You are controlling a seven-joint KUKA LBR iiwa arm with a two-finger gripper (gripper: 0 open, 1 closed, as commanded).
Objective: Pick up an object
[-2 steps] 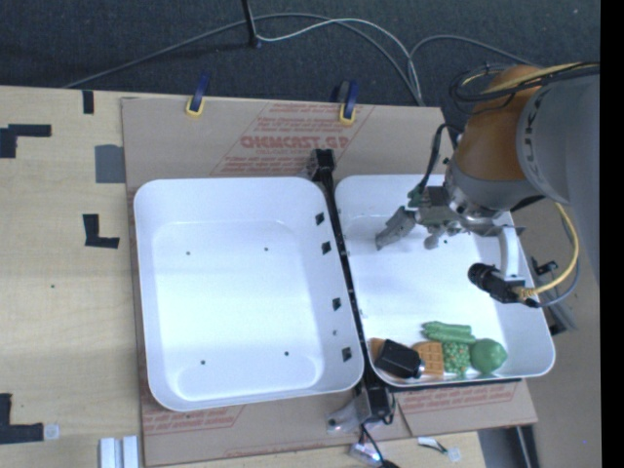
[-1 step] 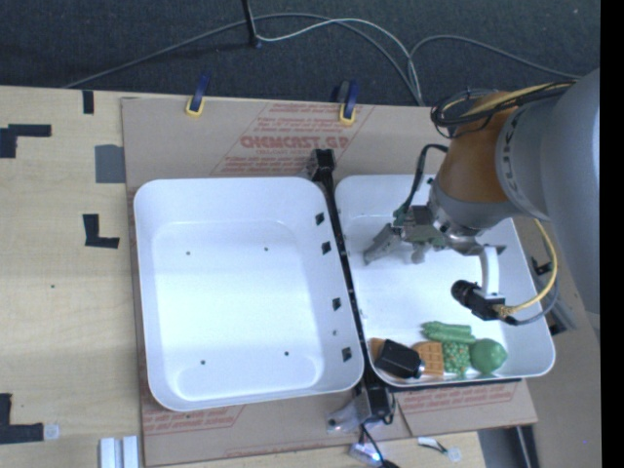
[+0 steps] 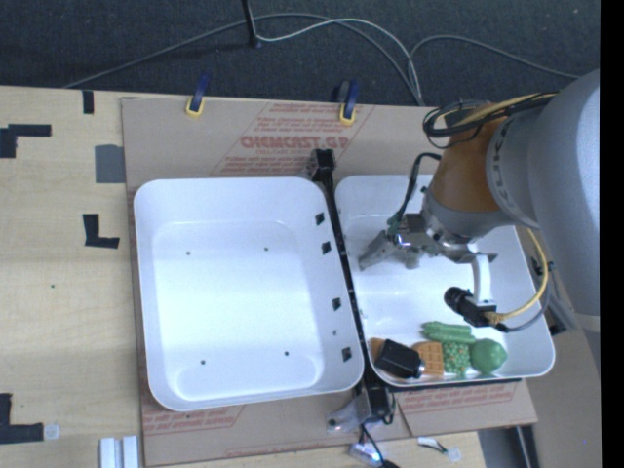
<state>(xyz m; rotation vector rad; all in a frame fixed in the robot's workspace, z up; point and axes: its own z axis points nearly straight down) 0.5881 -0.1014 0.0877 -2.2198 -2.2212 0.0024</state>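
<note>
Camera view: claw over right bin.

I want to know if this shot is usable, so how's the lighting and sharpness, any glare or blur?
Camera view: even lighting, soft shadows; the left bin floor is bright and nearly washed out; the gripper and the green toys look slightly soft; the arm nearest the lens is blurred.

Glossy plastic bins on matt cardboard

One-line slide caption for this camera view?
KUKA arm poises its gripper over the right bin; objects cluster at the bin's near edge.
</note>
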